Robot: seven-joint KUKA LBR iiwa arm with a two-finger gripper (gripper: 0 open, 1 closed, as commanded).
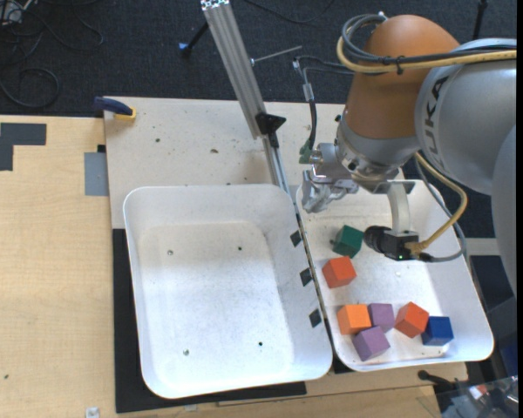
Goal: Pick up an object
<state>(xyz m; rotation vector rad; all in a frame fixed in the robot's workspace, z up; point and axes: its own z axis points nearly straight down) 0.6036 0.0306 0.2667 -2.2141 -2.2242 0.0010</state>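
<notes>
1. Left bin [157,207]: white, shallow; its floor is open room from rim to rim. It touches the right bin along a shared edge.
2. Right bin [471,320]: white, shallow; blocks lie in its middle and near end, and its far end under the arm is bare floor.
3. Green block [349,239]: farthest of the blocks from the near rim, beside the shared edge.
4. Red block [338,272]: just nearer than the green block, close to the shared edge.
5. Near-rim cluster: orange block [355,318], two purple blocks [370,341] [382,314], a second red block [410,319], blue block [438,329], packed close together.
6. Claw [316,195]: over the far end of the right bin, beyond the green block and apart from it; nothing seen between its fingers; cannot tell how far open.
7. Desk [44,259]: pale wood, left of the left bin.
</notes>
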